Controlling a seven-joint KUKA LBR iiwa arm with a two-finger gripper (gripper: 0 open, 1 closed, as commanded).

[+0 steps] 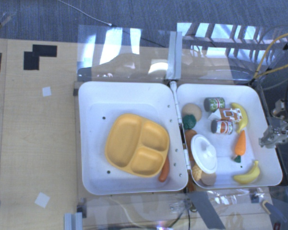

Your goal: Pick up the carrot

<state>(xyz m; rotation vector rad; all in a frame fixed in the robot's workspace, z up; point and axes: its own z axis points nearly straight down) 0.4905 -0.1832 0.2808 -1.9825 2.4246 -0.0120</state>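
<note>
The carrot (240, 143) is orange with a small green top at its near end. It lies in the right part of the right bin (264, 110), pointing away from me, between a banana and two cans. My gripper (275, 137) hangs at the view's right edge, just outside the right bin's right wall and level with the carrot. It is roughly a hand's width to the right of the carrot, with nothing seen in it.
Around the carrot lie two cans (222, 126), one banana (242, 115) behind and another (247, 174) in front, and a white lid (204, 153) to its left. The left bin (93, 104) holds a yellow divided plate (137, 143) and a red sausage (164, 170).
</note>
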